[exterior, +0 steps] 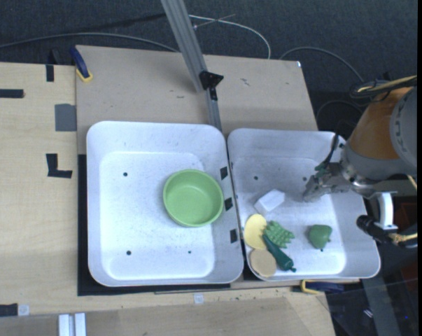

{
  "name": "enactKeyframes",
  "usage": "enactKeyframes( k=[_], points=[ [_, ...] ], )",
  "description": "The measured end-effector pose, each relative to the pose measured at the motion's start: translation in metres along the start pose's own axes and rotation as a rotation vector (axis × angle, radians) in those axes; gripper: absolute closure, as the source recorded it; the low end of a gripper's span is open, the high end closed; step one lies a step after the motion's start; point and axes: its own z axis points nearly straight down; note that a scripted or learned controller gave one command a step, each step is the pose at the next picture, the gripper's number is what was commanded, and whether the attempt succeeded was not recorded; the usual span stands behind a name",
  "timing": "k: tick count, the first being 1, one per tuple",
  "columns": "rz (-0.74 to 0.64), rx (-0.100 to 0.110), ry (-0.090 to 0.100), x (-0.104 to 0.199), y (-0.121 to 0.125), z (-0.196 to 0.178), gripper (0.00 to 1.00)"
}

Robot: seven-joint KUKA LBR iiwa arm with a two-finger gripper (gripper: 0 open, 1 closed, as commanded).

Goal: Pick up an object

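Arm: the grey arm with its orange band is reaching in from the right, and the gripper point(313, 187) is hanging low inside the right bin point(294, 142), near its middle.
Fingers: they are looking narrow and close together, but how far they are parted I cannot tell; nothing is showing between them.
Nearest object: a small white block point(269, 201) is lying just left of and below the gripper, apart from it.
Other objects: a green lump point(320, 236) is sitting toward the front right of the same bin; a yellow piece point(255, 230), a dark green leafy toy point(278, 242) and a tan disc point(262, 262) are crowding together at the front left corner, touching one another.
Left bin: a green bowl point(192, 198) is resting right of its centre.
Handling, as a judgement: the white block is probably light and stiff, with flat sides suiting a pinch across its short width; its smooth faces may be slippery.
Green lump: rounded, likely to roll; taking it across its widest part seems safest.
Counter: the counter point(29, 187) is carrying both bins side by side.
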Motion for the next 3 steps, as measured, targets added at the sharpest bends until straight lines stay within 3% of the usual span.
enactKeyframes(
  k=[2, 3],
  points=[
    [0.001, -0.005, -0.001, 0.008, -0.002, -0.100, 1.00],
    [-0.003, -0.001, 0.003, 0.062, -0.009, -0.114, 1.00]
  ],
)
